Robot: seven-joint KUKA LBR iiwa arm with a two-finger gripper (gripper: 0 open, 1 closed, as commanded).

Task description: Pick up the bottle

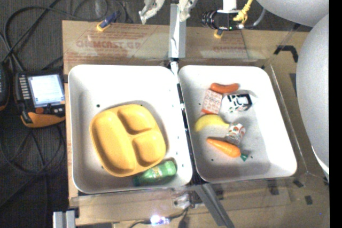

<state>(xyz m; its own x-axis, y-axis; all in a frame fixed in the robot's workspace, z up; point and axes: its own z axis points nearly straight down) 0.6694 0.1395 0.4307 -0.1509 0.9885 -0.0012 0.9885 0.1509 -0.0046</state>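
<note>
A green bottle (pixel 155 172) lies on its side at the front edge of the left bin (pixel 80 93), right against the yellow divided plate (pixel 129 139). My gripper (pixel 166 6) hangs high at the top of the camera view, above the back edge of the bench and far from the bottle. Its two pale fingers (pixel 151 5) are spread apart, open, with nothing between them.
The right bin (pixel 278 131) holds a sausage (pixel 224 87), a red carton (pixel 212 101), a black-and-white item (pixel 237 102), a banana (pixel 210 123), a small red-white pack (pixel 235 132) and a carrot (pixel 224 148). A handheld screen (pixel 43 91) and cables lie at left.
</note>
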